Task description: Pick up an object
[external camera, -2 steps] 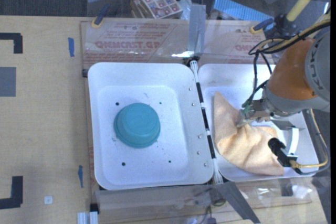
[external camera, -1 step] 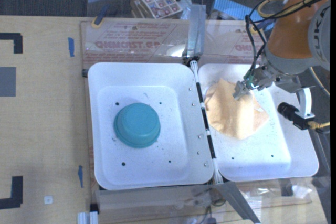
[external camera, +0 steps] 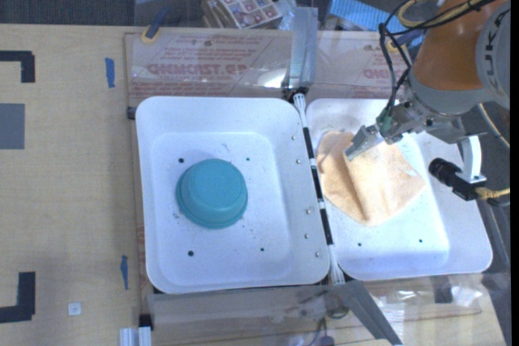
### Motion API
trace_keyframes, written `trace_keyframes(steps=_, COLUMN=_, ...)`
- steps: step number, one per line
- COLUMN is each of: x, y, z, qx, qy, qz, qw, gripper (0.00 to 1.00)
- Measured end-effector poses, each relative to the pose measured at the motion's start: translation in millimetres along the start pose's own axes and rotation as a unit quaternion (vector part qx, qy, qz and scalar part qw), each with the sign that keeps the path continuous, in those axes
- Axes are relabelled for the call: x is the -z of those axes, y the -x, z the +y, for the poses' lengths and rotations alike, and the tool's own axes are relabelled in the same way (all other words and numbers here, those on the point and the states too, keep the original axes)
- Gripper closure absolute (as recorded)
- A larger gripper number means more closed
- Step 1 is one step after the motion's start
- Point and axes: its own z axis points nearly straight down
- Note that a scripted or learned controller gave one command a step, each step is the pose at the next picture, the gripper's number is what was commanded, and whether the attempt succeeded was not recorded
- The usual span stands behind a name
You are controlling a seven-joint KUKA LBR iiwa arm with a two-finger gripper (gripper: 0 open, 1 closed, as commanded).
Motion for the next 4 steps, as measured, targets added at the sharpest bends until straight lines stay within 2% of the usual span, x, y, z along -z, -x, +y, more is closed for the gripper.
trace_keyframes(steps=1, x=15, y=-35, z=26, qx=-0.082, qy=0.001, qz=-0.001, qw=0.9966, gripper=0.0)
trace_keyframes(steps=2, x=-52, y=24, z=18, qx=-0.086, qy=-0.001, qz=0.0, qw=0.9963, gripper=0.0)
trace_keyframes(steps=3, x=-95, y=-11, z=-65, qx=-0.013, qy=0.004, qz=-0.001, qw=0.9999, gripper=0.0)
trace_keyframes(steps=4, x=-95, y=-2, z=-42, qx=-0.174, qy=0.004, qz=-0.001, qw=0.9847, gripper=0.0)
